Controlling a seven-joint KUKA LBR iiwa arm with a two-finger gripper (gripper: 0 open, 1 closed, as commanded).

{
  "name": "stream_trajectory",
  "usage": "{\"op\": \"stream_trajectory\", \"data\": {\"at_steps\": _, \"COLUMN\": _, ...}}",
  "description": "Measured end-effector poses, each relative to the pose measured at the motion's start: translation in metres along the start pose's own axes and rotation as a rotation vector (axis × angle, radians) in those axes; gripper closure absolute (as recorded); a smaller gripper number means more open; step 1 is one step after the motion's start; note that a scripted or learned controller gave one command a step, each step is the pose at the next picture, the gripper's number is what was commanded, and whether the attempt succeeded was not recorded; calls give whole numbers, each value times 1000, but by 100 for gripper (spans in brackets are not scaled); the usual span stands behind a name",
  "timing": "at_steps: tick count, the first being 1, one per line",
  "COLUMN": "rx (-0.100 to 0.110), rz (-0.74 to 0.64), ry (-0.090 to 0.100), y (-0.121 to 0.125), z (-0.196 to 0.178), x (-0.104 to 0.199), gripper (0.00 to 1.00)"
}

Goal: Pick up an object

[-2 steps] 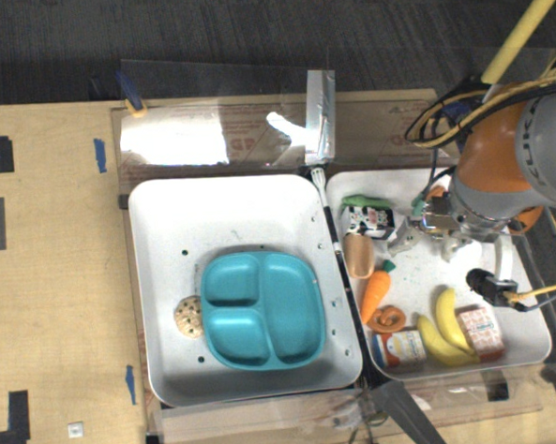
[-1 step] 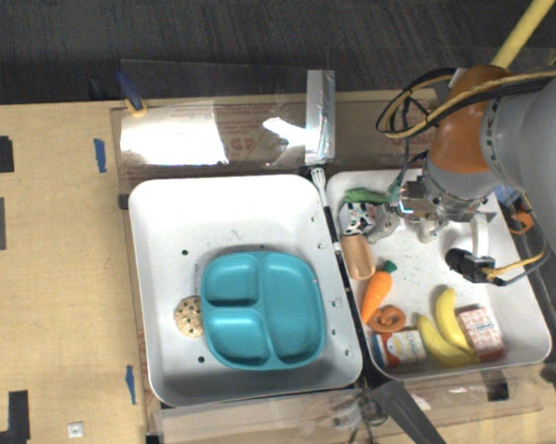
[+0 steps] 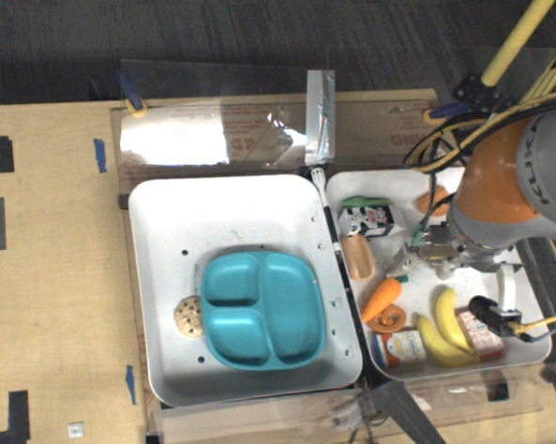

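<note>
Arm (image 3: pixel 511 188): grey with an orange band, reaching in from the right and hanging over the upper right part of the right bin.
Gripper (image 3: pixel 436 246): low over the middle of the right bin, just right of the carrot's tip; whether it is spread or pressed together cannot be told, as the wrist hides that part. Nothing can be seen caught in it.
Right bin (image 3: pixel 539 349): white and shallow, crowded with small things.
Carrot (image 3: pixel 382 300): orange, lying at a slant near the bin's left wall, below the wooden block.
Wooden block (image 3: pixel 357 257): tan, upright-looking, close against the left wall.
Carton (image 3: pixel 369 217): small, printed in black, white and green, near the bin's top left corner.
Banana (image 3: pixel 441 326): yellow, curved, in the lower part of the bin, right of the can.
Can (image 3: pixel 399 347): lying on its side by the bottom wall, below the carrot.
Left bin (image 3: pixel 220 201): white, beside the right one.
Plate (image 3: pixel 262 307): teal, divided into three compartments, in the lower middle of the left bin.
Cookie (image 3: pixel 188 317): round and speckled, touching the plate's left edge.
</note>
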State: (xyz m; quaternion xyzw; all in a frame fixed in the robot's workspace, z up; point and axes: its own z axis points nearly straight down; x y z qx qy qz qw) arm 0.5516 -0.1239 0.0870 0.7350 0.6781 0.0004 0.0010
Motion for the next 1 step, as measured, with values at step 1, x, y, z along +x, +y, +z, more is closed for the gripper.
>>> {"op": "stream_trajectory", "data": {"at_steps": 1, "rx": 6, "rz": -312, "ry": -10, "y": 80, "z": -1, "x": 27, "gripper": 0}}
